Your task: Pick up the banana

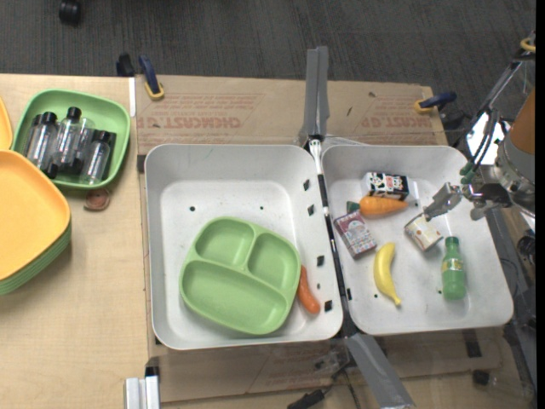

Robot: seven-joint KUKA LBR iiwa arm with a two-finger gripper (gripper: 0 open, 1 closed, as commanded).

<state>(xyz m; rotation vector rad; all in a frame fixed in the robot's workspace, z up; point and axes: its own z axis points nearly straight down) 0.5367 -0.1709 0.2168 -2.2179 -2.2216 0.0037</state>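
A small yellow banana (387, 273), gently curved and smooth-skinned, lies flat on the floor of the right-hand shallow white bin (490, 313). It runs roughly from top to bottom of the view, its upper end broader and its lower end tapering to a thin dark tip that bends slightly right.

The metal two-finger gripper (450, 200) hangs over the upper right part of the same bin, at the end of the grey arm entering from the right. The banana sits below and to the left of the fingers (440, 203), apart from them, with a small beige and white box-shaped object (423, 233) lying between the two. The fingers point left and slightly down toward that box. They look parted by a narrow gap, and nothing is held between them; whether the tips touch the box cannot be told from this angle.

Other things share the right bin. A green plastic bottle with a label (453, 270) lies just right of the banana. A dark red rectangular packet (355, 233) lies just left of it. Above these are an orange carrot-shaped toy (383, 205) and a black and white patterned small box (387, 183).

The left-hand shallow white bin (170, 177) holds a light green three-compartment plate (243, 274), with a small orange carrot-like toy (307, 291) beside its right edge. On the wooden bench to the far left stand a green square tray of small dark-capped bottles (71, 138) and a stack of orange plates (30, 228).
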